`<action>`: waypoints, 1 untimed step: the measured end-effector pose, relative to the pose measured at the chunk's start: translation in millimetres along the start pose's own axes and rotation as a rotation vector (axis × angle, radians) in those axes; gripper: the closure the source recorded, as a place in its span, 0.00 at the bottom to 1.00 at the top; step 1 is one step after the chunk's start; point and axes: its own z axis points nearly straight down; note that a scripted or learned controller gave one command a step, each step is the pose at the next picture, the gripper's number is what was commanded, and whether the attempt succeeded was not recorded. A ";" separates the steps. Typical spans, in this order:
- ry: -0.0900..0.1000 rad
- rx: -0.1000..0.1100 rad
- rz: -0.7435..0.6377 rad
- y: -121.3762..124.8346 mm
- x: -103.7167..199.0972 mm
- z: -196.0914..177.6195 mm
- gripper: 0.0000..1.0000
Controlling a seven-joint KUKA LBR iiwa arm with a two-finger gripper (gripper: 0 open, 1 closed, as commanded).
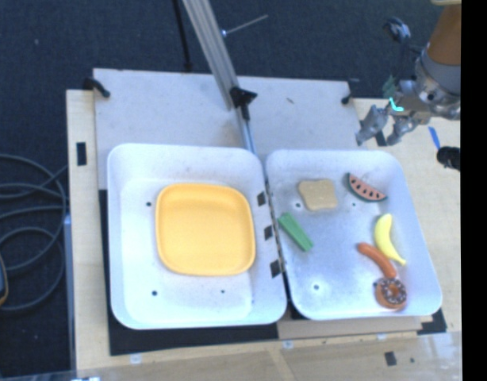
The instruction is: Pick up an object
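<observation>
While two shallow white bins sit side by side on the worktop (85, 213), their contents differ in number: the left bin (124, 236) carries one thing, a yellow square plate (205, 228) with rounded corners and a raised rim, smooth and matte like plastic. The right bin (339, 292) carries six small toy foods, one of each. A tan bread slice (317, 194) lies near the back, squarish and flat. A watermelon wedge (366, 188), red with a dark green rind, lies at the back right. A green block (295, 232), long and slanted, lies close to the wall between the bins. A yellow banana (388, 238), curved, lies just beside an orange-red sausage (377, 259), and a round doughnut (390, 293) with brown icing sits in the front right corner, close to the sausage's end. Both bin floors are speckled and lightly scuffed.

One hand (380, 127) hangs above the worktop beyond the right bin's back right corner, apart from every toy; its fingers look spread and pinch nothing.

Pale wood shows at the worktop's edges, with a white board behind the bins and black clips at its corners. A metal rail (212, 42) slants up from between the bins. Dark carpet (37, 38) surrounds the worktop, with black cables (25, 197) coiled at left.
</observation>
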 end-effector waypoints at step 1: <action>0.000 0.000 0.000 0.0 0.0 0.0 0.00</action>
